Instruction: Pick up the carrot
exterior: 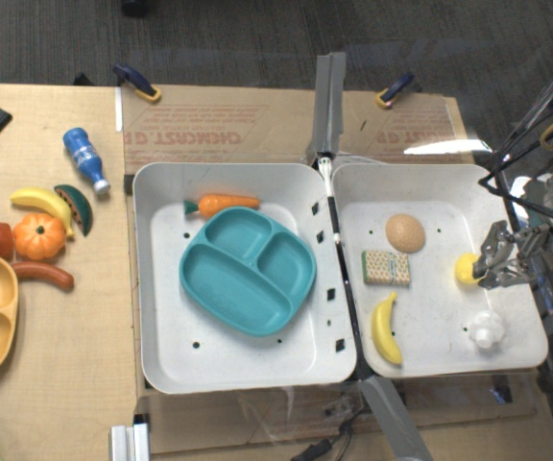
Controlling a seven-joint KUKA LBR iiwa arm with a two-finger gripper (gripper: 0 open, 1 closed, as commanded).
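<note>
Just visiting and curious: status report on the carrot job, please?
Gripper low over the right bin, beside a small yellow thing. Carrot untouched in the left bin, against the teal plate's far edge. Nothing on top of it.

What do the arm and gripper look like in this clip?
At the right bin's right side, the gripper is bare grey metal with two thin fingers on a linkage. Dark cables or rods run behind it, and a small orange patch sits at the frame edge.
</note>
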